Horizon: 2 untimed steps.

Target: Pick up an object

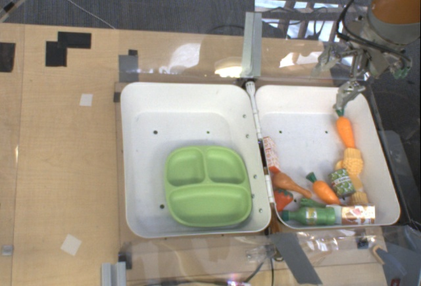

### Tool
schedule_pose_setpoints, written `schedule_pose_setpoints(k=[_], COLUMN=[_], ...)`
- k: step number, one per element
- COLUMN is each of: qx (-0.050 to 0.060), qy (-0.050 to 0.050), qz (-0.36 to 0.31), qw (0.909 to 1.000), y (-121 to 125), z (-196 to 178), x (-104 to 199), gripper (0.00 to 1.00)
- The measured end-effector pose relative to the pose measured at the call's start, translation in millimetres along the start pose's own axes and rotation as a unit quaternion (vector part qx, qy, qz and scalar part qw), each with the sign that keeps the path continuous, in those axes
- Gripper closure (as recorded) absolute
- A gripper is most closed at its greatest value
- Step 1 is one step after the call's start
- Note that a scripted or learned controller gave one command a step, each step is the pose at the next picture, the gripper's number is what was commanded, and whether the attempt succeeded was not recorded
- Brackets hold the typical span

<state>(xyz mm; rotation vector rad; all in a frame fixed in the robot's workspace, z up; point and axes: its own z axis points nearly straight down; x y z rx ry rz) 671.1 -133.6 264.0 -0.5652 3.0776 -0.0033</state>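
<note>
Carrot is lifted by its green top, clamped in the gripper above the right bin.
Hung tip-down near the far right wall, it is kept apart from the toys piled along the near edge.

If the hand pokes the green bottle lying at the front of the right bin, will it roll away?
Probably a little. The green bottle looks round and lies on its side, so a poke could roll it. It rests close to the bin's front wall and a carrot, which would likely stop it soon. Its smooth, shiny look suggests it may be slippery.
</note>
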Motion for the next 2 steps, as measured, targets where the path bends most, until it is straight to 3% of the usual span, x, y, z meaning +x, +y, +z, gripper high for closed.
schedule_pose_setpoints(k=[1, 2], qx=[-0.005, 0.000], qy=[0.008, 0.001], qz=[0.032, 0.060], qw=[0.9994, 0.9982], y=[-27.3, -34.0], z=[154.7, 174.8], x=[16.7, 55.4], gripper=[0.00, 0.00])
